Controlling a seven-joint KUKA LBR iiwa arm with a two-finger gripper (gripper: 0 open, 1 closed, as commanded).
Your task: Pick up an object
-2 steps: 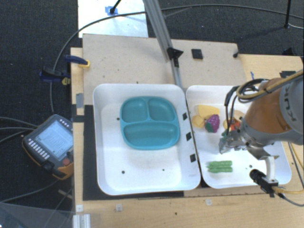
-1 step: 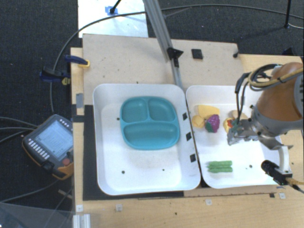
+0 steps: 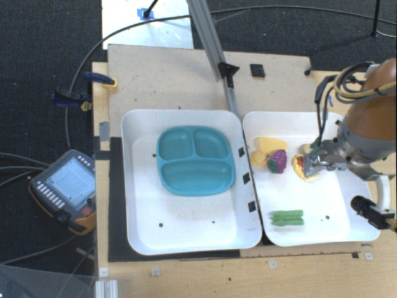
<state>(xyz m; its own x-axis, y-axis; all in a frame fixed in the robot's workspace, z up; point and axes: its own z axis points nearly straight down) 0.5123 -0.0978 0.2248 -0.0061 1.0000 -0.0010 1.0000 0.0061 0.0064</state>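
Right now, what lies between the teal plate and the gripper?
In the camera view, between the teal plate and the gripper lie the bins' adjoining walls, then a yellow piece and a purple toy.

Arm [image 3: 372, 117] cut off by right edge of frame, mid-right. Gripper [image 3: 312, 162] tip covers part of yellow-red item [image 3: 304, 169] in right bin [image 3: 322, 228]; item's shape unclear, grip on it unreadable. Purple object [image 3: 277, 161] overlaps yellow piece [image 3: 268, 146]. Handheld pendant [image 3: 65, 191] screen at lower left too small to read.
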